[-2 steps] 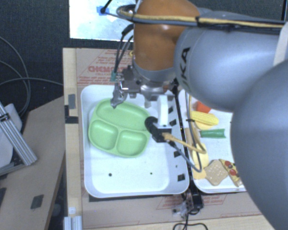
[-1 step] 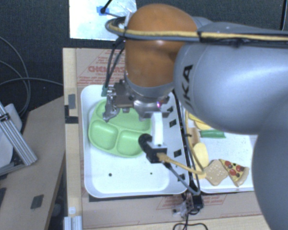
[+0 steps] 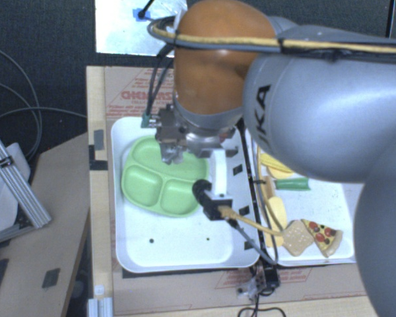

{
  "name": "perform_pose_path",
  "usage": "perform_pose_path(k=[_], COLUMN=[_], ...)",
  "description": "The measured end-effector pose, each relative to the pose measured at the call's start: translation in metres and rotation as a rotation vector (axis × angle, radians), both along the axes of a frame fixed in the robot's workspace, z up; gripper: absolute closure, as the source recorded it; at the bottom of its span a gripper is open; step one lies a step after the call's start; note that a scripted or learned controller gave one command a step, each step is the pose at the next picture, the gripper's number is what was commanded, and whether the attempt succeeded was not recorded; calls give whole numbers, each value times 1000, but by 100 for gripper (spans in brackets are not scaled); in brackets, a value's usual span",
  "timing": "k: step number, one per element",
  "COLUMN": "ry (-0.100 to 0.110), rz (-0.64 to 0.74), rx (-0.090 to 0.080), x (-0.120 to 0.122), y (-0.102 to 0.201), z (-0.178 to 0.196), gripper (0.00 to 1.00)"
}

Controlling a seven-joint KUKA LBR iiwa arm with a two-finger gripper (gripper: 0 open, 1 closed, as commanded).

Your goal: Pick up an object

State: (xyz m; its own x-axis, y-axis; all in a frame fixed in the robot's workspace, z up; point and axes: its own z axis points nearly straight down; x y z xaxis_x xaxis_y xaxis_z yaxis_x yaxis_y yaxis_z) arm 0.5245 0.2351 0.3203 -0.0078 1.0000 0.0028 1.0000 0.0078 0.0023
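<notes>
- The green divided plate (image 3: pixel 148 177) is lying in the left bin (image 3: pixel 178 243), toward its far end.
- The gripper (image 3: pixel 172 152) is hanging over the plate's far rim; I cannot tell whether it is open or closed.
- The plate is looking broad and shallow, so a pinch on its thin rim is likely risking a slip or a tilt.
- The pizza slice (image 3: pixel 323 236) is sitting well apart in the right bin (image 3: pixel 330 197).

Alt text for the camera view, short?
The grey arm's gripper hangs over a green divided plate in the view's left white bin. The right bin holds a toy pizza slice, a tan cracker-like piece and yellow pieces.
</notes>
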Motion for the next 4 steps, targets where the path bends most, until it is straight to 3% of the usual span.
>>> perform_pose_path(k=[1, 2, 3, 4], ry=[-18, 8, -12, 10], rz=[-5, -1, -2, -7], rx=[3, -4, 3, -6], x=[63, 37, 50, 64], y=[-17, 0, -7, -1], z=[192, 111, 222, 114], gripper=[100, 100, 100, 100])
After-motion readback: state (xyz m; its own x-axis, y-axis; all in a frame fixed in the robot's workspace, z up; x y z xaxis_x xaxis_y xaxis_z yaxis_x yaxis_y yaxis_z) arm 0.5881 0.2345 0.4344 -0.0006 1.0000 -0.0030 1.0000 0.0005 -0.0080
